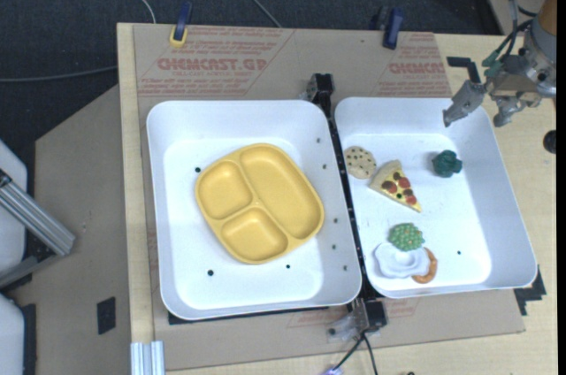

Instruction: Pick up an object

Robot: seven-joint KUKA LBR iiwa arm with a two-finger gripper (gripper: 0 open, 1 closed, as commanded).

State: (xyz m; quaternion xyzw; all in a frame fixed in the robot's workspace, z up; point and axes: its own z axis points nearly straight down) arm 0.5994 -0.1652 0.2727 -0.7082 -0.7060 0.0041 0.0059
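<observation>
The brown board (pixel 265 55) under the bins bears red print reading "CHEMCAST GP".

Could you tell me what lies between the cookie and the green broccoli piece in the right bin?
The pizza slice lies between the cookie and the broccoli, slightly nearer the camera, in the camera view.

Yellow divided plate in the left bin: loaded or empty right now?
Empty. The yellow divided plate shows bare yellow in all three compartments; the toy foods, like the pizza slice, lie in the right bin.

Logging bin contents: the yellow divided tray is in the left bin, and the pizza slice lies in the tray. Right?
Not quite. The camera view shows the yellow divided tray in the left bin, but the pizza slice lies in the right bin, not in the tray.
</observation>
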